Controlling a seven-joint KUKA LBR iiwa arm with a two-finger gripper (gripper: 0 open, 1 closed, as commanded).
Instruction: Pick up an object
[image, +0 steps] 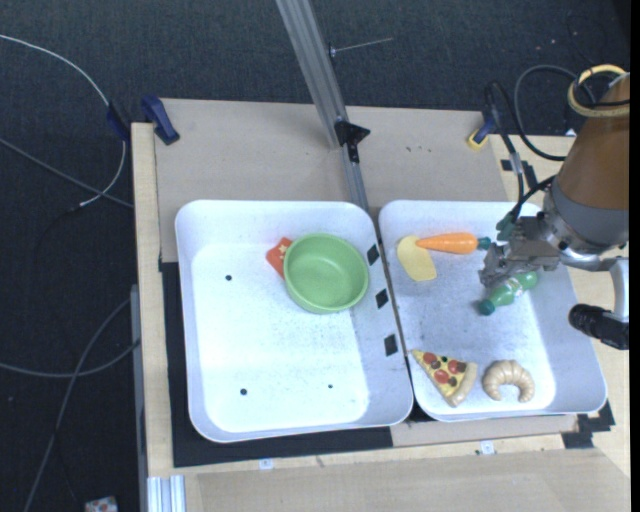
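Observation:
My gripper hangs low over the right bin, near its right side, directly above a small green bottle that lies on its side. The gripper body covers the bottle's upper end. To the left of the gripper, an orange carrot lies along the bin's far edge, with a pale yellow piece beside it. A pizza slice and a croissant rest at the bin's near edge.
The left bin holds a green bowl at its far right corner, with a red-orange item tucked behind the bowl. A metal post rises behind the bins. Black clips line the divider between them.

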